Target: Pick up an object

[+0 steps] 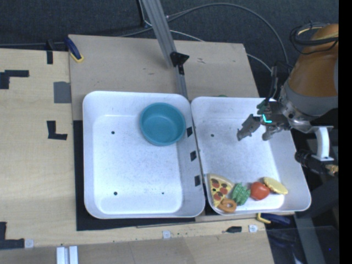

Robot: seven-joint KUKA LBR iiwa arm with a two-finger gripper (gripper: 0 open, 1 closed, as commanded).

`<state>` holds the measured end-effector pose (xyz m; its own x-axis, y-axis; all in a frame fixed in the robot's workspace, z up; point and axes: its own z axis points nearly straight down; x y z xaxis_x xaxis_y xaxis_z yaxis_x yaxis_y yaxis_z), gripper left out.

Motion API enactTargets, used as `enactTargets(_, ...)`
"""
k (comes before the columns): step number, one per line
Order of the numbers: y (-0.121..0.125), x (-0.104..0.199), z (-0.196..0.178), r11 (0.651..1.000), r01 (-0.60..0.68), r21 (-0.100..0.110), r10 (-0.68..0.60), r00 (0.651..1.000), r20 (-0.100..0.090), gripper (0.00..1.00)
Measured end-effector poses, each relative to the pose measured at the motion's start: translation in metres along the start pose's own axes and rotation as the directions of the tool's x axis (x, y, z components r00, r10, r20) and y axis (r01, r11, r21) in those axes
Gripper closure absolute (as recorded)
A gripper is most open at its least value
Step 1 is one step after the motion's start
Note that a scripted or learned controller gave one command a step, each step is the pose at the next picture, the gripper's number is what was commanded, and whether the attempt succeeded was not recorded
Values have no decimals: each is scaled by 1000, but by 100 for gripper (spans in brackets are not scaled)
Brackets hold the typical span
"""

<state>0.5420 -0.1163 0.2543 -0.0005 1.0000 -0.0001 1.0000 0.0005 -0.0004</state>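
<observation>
Plastic toy food: tomato (259,190), pizza (219,187), likely light, stiff, slick | best grip: tomato's round sides | hand (254,128) open, empty, above right bin (231,153)

Gripper (256,130) hovering over right bin (231,153), fingers spread, gripping nothing | pizza slice (220,190), green toy (240,193), tomato (259,191), yellow piece (275,185) lying well below it along the bin's near edge | blue bowl (162,124) sitting far left in left bin (110,169).
</observation>
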Motion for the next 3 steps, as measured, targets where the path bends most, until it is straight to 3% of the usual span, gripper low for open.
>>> enactTargets(1, 0, 0, 0, 1000, 0, 0, 0, 1000, 0, 0)
enactTargets(3, -5, 15, 107, 1000, 0, 6, 0, 1000, -1, 0)
